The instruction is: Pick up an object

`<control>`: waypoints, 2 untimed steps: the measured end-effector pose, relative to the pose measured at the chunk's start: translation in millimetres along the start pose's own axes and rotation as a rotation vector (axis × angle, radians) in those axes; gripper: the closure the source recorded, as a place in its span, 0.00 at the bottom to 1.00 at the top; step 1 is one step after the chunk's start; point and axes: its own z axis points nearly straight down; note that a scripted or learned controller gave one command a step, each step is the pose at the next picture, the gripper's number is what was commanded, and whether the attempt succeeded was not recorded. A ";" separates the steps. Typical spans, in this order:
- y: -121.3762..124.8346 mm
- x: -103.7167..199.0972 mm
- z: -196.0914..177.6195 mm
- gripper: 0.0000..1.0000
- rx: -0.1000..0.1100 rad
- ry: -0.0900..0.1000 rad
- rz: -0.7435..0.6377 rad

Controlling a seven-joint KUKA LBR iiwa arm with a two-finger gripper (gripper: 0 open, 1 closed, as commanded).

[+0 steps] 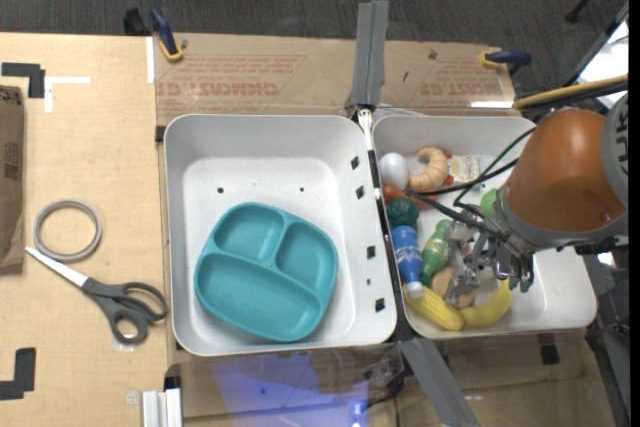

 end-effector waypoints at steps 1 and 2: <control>1.0 -1.1 -0.2 0.00 -0.003 -0.004 -0.065; 2.3 -1.2 -0.4 0.00 -0.002 -0.005 -0.091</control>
